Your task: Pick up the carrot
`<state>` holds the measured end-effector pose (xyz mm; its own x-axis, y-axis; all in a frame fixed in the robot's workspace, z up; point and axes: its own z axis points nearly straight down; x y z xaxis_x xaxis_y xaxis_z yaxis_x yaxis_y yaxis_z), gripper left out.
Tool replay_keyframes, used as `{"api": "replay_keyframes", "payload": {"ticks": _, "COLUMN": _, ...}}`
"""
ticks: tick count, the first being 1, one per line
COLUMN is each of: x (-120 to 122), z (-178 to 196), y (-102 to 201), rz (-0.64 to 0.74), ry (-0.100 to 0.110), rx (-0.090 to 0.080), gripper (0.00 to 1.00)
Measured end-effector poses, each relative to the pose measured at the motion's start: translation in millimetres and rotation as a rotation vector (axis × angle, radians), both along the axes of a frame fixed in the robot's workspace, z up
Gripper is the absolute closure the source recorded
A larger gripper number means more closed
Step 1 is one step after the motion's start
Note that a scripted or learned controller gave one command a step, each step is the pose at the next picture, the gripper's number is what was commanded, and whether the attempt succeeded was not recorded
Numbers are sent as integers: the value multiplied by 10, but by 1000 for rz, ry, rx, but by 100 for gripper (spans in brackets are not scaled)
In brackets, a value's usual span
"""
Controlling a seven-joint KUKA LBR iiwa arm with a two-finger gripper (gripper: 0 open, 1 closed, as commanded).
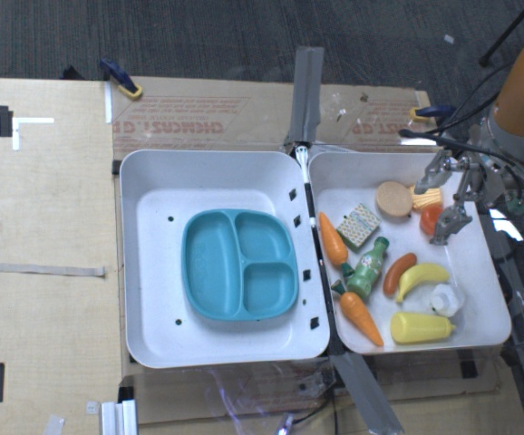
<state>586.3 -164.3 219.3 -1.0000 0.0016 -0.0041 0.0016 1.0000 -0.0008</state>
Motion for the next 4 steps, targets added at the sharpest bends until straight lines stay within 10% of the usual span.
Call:
{"api": "replay_keyframes", "payload": {"ticks": 1, "x": -590, "z": -271, "y": 878, "rz": 480, "ry": 1, "rx": 0, "gripper": 0}}
{"api": "replay_keyframes", "payload": {"ticks": 2, "x": -779, "z": -1268, "y": 641, "rz": 411, "ry": 0, "rx": -1, "gripper": 0}}
{"api": "replay_keyframes", "payload": {"ticks": 3, "x": -905, "z": -1270, "y": 619, "rz": 72, "ry": 1, "rx": 1, "gripper": 0}}
{"api": "replay_keyframes", "payload": {"ticks": 4, "x": -874, "z": -1168, "y": 625, "rz": 75, "ry": -6, "rx": -1, "gripper": 100}}
